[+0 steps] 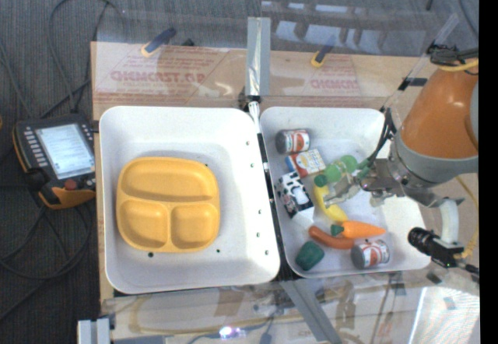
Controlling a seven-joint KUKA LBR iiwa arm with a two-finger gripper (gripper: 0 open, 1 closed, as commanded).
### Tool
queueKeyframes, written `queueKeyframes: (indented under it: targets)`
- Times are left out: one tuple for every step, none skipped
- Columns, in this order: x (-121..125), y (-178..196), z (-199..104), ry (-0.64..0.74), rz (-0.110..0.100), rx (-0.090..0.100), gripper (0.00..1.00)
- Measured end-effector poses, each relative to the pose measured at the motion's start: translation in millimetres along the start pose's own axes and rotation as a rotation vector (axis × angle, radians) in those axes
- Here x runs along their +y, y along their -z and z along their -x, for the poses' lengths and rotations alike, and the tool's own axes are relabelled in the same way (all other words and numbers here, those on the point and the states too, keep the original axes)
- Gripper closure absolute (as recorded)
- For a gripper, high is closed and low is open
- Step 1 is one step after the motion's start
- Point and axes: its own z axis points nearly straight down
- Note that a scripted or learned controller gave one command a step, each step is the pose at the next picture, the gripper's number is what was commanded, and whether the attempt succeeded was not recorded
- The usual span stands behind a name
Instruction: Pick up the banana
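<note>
At the left of the frame the left bin [109, 202] held a yellow divided tray [167, 202], well apart from the work. Right of the central divider, the right bin [272, 121] carried the clutter: a black-and-white carton [295, 193] near its left wall, a small can [293, 140] and a red box [310, 161] above it, and a dark green piece [309, 255] at the bottom. Toward the middle right of the frame lay the banana [330, 207], a short yellow curve with its upper part covered by the tool, a green bottle [339, 170] just above it and a carrot [361, 229] just below, with a reddish item [327, 238] beside that and a second can [369, 254] lower right.

The step in hand looked like the approach and closing on the fruit: the gripper [340, 192] sat directly over the banana's upper end. Whether the fingers were open, closed or already gripping could not be told from this slant, so no hold could be claimed. The next move probably called for a firm closure across the banana's narrow body, then a straight lift clear of bottle and carrot
</note>
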Motion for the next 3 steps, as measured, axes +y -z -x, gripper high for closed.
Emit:
queueKeyframes:
  targets:
    - [0,56,19,-0.166,0.001,-0.001,0.0]
    - [24,-72,-11,-0.269,-0.002,0.001,0.0]
    - [14,-37,-43,-0.433,-0.001,0.0,0.0]
